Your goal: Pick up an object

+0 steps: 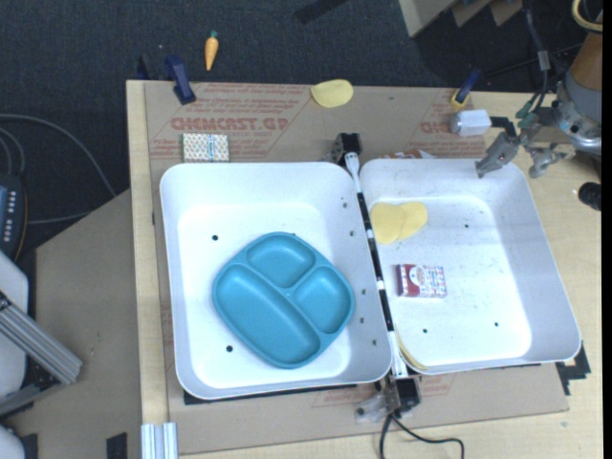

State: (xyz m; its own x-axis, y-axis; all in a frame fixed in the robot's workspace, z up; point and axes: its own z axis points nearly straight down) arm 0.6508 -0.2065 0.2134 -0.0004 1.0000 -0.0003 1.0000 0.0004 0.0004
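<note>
In the right bin (535, 256) lie a yellow flat piece (397, 222) near its left wall and a small red and white packet (422, 281) in the middle. A blue divided plate (282, 297) fills much of the left bin (191, 218). My gripper (519, 162) hangs over the right bin's far right corner, well apart from the packet and the yellow piece. Its two fingers are spread with nothing between them.
On the bench behind the bins lie a yellow oval piece (332, 93), a small patterned packet (206, 146), a blue clip (178, 79) and a small white block (472, 121). An orange carrot toy (211, 51) lies on the dark floor beyond.
</note>
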